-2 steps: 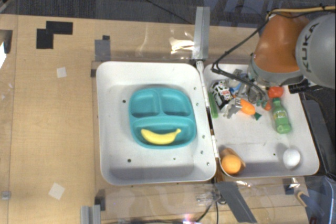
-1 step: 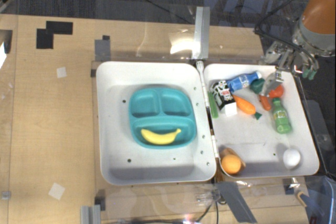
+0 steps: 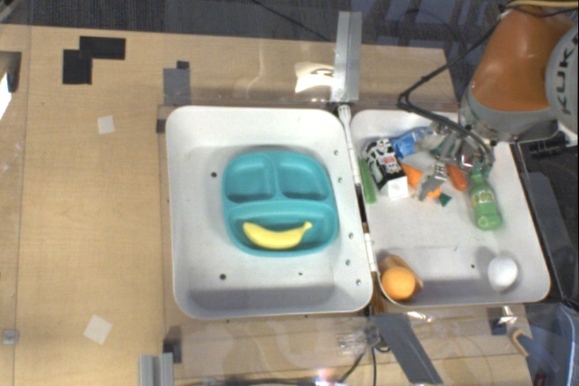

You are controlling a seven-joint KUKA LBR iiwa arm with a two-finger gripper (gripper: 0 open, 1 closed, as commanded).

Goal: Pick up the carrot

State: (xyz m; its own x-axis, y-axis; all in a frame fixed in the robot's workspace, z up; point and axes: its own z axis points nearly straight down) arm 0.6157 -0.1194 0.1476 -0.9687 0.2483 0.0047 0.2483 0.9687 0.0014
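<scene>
The carrot (image 3: 420, 175) lies in the upper middle of the right bin (image 3: 525, 285), an orange piece with a bit of green at its lower end. My gripper (image 3: 445, 164) hangs directly over it, coming down from the arm's orange band at the upper right. The gripper's metal parts cover the carrot's middle, so orange shows on both sides of it. Whether the carrot is held is hidden.
A green bottle (image 3: 484, 203) lies just right of the gripper. A blue packet (image 3: 412, 141), a black-and-white item (image 3: 385, 162) and a green stick (image 3: 368, 181) crowd its left. An orange fruit (image 3: 398, 283) and white ball (image 3: 502, 270) sit near the front. The left bin holds a teal plate (image 3: 271, 172) with a banana (image 3: 276, 234).
</scene>
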